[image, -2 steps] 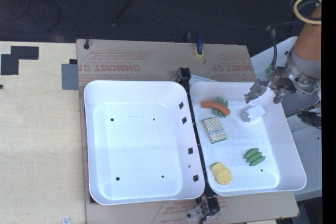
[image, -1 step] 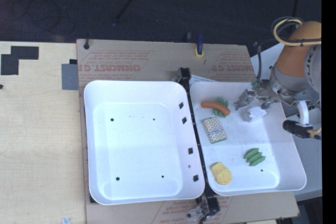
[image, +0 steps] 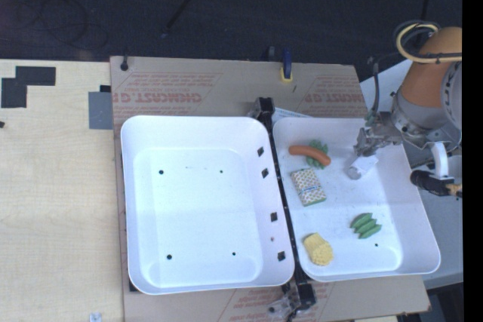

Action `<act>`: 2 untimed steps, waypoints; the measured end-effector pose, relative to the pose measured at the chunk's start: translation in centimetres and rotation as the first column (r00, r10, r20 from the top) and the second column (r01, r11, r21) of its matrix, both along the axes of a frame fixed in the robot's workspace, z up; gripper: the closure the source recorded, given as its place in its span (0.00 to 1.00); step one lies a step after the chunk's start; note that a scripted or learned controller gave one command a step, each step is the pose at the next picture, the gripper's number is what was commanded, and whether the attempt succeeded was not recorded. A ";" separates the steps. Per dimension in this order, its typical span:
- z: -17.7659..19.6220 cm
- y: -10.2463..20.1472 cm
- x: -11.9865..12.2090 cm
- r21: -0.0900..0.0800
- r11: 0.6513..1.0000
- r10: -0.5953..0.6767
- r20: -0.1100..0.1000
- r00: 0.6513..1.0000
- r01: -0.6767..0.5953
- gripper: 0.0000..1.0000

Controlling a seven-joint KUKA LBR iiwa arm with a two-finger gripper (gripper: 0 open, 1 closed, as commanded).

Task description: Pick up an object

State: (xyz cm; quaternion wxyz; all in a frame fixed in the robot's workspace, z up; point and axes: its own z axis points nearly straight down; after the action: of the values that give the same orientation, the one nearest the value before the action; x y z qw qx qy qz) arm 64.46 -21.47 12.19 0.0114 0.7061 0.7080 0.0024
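Four items (image: 309, 185) mid-bin, rims free; tool (image: 365, 156) near far rim, spread unclear.

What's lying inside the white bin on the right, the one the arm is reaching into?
The right bin holds an orange carrot with green leaves, a patterned packet, a yellow corn piece and green pea pods. The hand hangs over the bin's far corner, covering whatever lies beneath.

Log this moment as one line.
gripper: over right bin, upper part | carrot, box, corn, pea pods: lying in bin
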 end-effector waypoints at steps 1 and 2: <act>13.3 0.1 -15.8 0.015 1.000 -0.008 -0.025 1.000 0.009 1.00; 17.4 10.4 -13.6 0.015 1.000 0.009 -0.016 1.000 -0.009 1.00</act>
State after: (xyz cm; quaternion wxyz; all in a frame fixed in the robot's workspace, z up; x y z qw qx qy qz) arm 50.91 -11.10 29.54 0.0001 0.7029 0.7113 0.0021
